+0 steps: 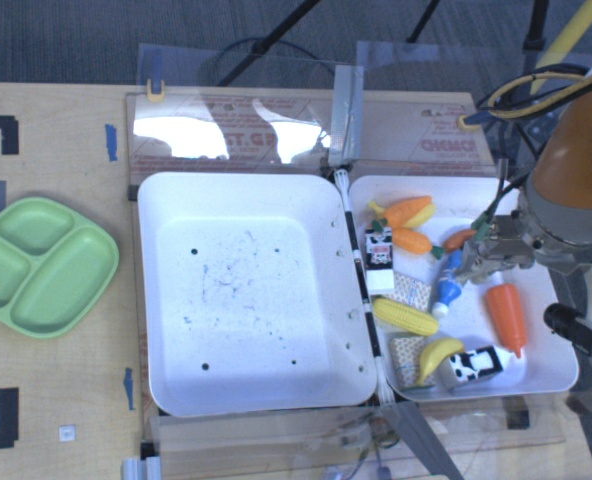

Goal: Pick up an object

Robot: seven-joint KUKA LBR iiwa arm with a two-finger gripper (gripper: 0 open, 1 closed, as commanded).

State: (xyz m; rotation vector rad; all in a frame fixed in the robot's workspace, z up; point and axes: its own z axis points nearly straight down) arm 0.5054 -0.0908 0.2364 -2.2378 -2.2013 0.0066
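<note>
Beside end effector (473, 251), blue bottle (446, 286)

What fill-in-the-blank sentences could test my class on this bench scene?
1. The toys lie in the ____ bin.
2. The green plate has ____ compartments.
3. The banana is ____ in colour.
4. The gripper hangs over the ____ bin.

Missing words: right; three; yellow; right

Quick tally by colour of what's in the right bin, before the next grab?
Orange: 3, two carrots and a bigger carrot
Yellow: 2, corn, banana
Black-and-white: 2, carton, cow
Blue-and-white: 1, bottle
Total: 8
</note>
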